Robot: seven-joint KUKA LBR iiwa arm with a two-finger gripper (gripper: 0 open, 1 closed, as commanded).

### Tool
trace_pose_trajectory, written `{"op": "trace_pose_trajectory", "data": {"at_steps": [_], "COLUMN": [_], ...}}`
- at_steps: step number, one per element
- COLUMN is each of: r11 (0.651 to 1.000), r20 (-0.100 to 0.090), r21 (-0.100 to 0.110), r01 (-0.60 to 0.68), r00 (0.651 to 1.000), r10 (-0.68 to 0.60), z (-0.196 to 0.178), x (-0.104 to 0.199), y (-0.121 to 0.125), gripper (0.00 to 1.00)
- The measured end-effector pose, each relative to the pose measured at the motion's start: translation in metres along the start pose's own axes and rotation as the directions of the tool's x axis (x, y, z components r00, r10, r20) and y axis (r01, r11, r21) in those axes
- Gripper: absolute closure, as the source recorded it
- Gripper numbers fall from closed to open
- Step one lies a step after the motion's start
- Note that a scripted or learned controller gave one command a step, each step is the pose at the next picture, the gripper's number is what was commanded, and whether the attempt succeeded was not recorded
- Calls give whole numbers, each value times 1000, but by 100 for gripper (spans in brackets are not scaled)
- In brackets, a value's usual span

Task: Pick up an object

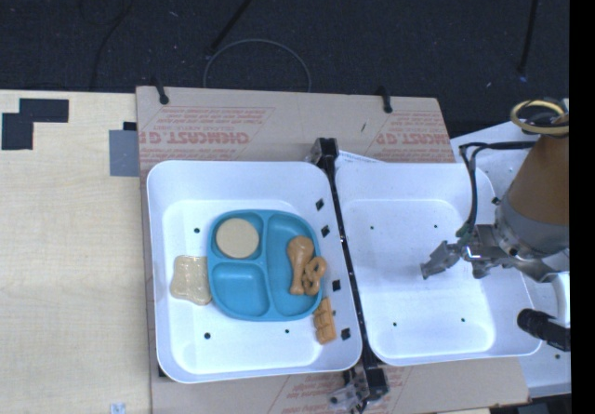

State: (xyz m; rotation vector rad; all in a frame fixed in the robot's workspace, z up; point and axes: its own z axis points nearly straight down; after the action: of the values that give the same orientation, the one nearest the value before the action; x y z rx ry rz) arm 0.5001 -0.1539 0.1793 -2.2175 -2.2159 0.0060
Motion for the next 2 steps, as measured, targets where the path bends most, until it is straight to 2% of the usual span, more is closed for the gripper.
{"op": "trace_pose_trajectory", "data": {"at_steps": [1, 2], "r11": [1000, 1000], "r20": [-1, 1], "r21": [2, -4], "r01": [1, -1], "r00": [1000, 1000], "r10": [-1, 1], "z": [64, 93], "x": [4, 5], "y": [-1, -1], "gripper": [0, 0]}}
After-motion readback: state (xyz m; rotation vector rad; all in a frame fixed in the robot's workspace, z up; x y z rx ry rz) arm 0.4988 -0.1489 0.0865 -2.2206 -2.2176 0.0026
